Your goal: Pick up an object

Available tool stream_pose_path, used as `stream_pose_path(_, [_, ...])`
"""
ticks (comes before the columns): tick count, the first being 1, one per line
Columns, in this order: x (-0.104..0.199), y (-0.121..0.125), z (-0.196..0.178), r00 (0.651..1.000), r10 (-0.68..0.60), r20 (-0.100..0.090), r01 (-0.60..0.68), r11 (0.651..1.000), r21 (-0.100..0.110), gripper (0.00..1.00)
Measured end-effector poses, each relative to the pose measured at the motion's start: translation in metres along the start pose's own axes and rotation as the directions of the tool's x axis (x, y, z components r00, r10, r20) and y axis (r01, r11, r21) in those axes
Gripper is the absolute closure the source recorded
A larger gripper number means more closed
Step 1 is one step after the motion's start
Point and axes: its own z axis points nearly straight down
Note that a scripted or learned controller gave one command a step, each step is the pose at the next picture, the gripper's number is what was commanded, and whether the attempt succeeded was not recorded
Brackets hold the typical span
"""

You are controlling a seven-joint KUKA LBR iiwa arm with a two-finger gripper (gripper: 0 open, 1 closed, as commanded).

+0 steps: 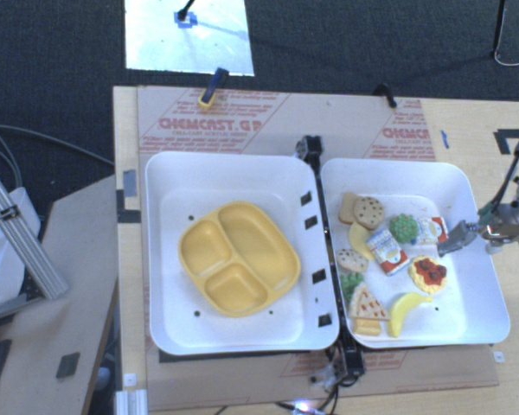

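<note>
- In the camera view, the tabletop (346,119) is carrying two white bins side by side; the left bin (169,318) is holding a yellow divided tray (238,258), which is lying flat near the middle
- The right bin (476,309) is holding a group of small toy foods in its left and middle part: a chocolate chip cookie (369,211), a green broccoli piece (404,227), a small carton (387,250), a round piece with red topping (429,272), a banana (404,311) and a sandwich wedge (365,304)
- The end effector (457,238) is reaching in from the right edge and is hanging over the right part of the right bin, just beside the round piece and the carton
- Whether it is apart or together, I cannot tell, because it is small and blurred here; nothing is visible in its grip
- All the toy foods are lying on the bin floor
</note>
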Motion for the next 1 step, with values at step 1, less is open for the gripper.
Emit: stream_pose_path(1, [0.0668,-0.0098,0.1175,1.000,-0.006,-0.007,0.006,1.000,0.010,0.00])
